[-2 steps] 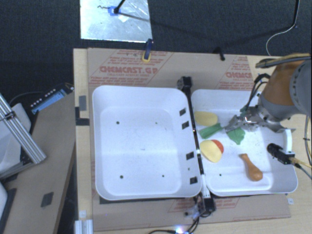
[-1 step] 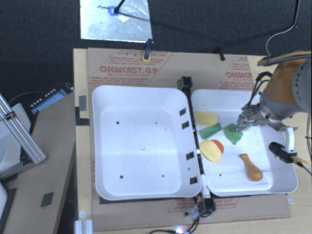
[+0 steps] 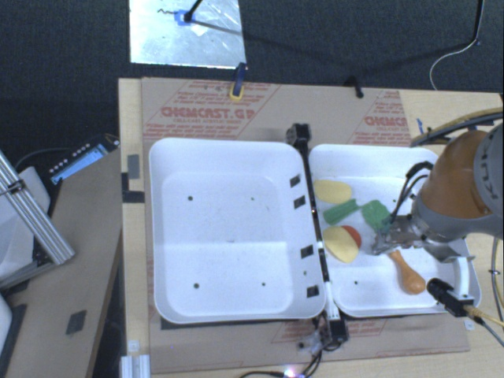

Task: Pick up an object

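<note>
Down at six o'clock in the right bin (image 3: pixel 354 309), the wooden spoon (image 3: pixel 407 272) lies just under the arm. Tool (image 3: pixel 383 241) sits low at the bin's centre, right beside the green block (image 3: pixel 375 212); its grip I cannot tell. Yellow pieces (image 3: pixel 332 190) wait toward nine o'clock. Looks like the reaching step; next it needs a clean close and lift

The arm (image 3: pixel 465 187) is cut off by the right edge and hides the gripper's (image 3: pixel 383 241) fingers and the right bin's (image 3: pixel 370 305) right rim.
</note>
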Robot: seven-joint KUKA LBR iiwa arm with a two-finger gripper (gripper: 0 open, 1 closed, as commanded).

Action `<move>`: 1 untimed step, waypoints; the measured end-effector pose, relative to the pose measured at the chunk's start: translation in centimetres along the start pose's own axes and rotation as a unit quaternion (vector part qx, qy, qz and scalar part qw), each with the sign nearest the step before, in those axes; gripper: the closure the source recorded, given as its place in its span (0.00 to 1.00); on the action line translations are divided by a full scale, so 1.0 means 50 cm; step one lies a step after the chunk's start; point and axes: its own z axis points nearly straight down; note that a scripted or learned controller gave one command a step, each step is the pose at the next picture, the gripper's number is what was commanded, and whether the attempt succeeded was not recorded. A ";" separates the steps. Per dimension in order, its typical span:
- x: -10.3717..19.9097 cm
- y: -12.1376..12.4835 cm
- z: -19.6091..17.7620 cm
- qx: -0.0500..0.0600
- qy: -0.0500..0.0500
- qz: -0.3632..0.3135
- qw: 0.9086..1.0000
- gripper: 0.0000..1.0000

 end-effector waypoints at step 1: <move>0.128 0.103 -0.004 -0.006 -0.001 -0.005 1.000 1.00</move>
